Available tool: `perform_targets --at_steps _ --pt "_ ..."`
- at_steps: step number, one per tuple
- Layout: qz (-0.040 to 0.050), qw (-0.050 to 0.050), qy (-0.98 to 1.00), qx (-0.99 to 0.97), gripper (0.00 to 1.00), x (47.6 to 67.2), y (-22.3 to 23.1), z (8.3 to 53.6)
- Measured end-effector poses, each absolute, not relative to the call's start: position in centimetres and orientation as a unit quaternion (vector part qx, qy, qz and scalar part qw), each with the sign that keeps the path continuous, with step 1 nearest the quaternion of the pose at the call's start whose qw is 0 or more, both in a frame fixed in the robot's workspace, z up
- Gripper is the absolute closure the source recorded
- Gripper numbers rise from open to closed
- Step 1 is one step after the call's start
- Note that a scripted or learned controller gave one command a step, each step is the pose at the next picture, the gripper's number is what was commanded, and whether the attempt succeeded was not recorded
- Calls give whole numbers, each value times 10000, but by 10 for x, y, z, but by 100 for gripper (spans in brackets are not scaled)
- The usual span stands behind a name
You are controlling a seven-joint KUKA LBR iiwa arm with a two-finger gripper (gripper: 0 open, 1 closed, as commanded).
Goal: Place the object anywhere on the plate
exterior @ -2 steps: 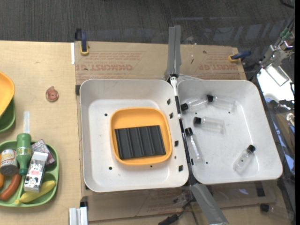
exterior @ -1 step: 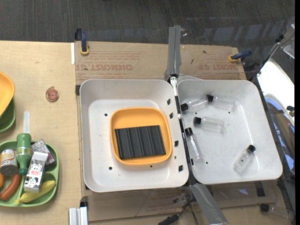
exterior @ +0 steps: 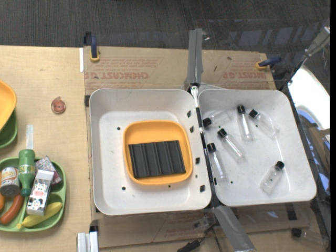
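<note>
Nearest the camera, at the left of the desk (exterior: 52, 77), a green tray (exterior: 56, 206) holds toy food: a green bottle (exterior: 25, 169), a small can (exterior: 8, 177), a white carton (exterior: 38, 192), a red sausage (exterior: 10, 210) and a yellow banana (exterior: 43, 214).

The two white bins sit side by side, touching along their inner edges.

Left bin (exterior: 105, 156): a yellow plate (exterior: 157, 130) lies flat at its centre. A black ridged block (exterior: 157, 158) lies flat on the plate, within its rim and towards the near side.

Right bin (exterior: 299, 156): clear vials with black caps lie scattered on the floor of the bin, apart from the plate.
- The nearest vial (exterior: 273, 176) lies tilted at the near right.
- A second vial (exterior: 215, 161) lies close to the inner wall.
- A third vial (exterior: 230, 143) lies near the middle.
- Two more vials (exterior: 243, 122) (exterior: 261, 121) lie side by side further back.
- One further cap (exterior: 206, 122) shows by the inner wall; its body is hard to make out.

Further back on the left, a small pink disc (exterior: 59, 105) rests on the desk, and a yellow bowl (exterior: 5, 106) is cut off by the left edge.

Behind the bins, a cardboard sheet (exterior: 142, 72) is held by a clamp (exterior: 92, 50) at the left and another clamp (exterior: 266, 63) at the right. A grey metal post (exterior: 195, 56) stands between the bins. Dark carpet (exterior: 157, 9) lies beyond.
</note>
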State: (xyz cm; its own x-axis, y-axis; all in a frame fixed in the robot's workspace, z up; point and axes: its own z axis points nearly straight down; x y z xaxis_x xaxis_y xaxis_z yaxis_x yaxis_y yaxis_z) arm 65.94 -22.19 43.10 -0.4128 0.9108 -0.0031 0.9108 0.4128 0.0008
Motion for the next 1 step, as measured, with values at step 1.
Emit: perform_targets --at_steps 1 --pt "0 7 9312 3646 0 659 -222 344"
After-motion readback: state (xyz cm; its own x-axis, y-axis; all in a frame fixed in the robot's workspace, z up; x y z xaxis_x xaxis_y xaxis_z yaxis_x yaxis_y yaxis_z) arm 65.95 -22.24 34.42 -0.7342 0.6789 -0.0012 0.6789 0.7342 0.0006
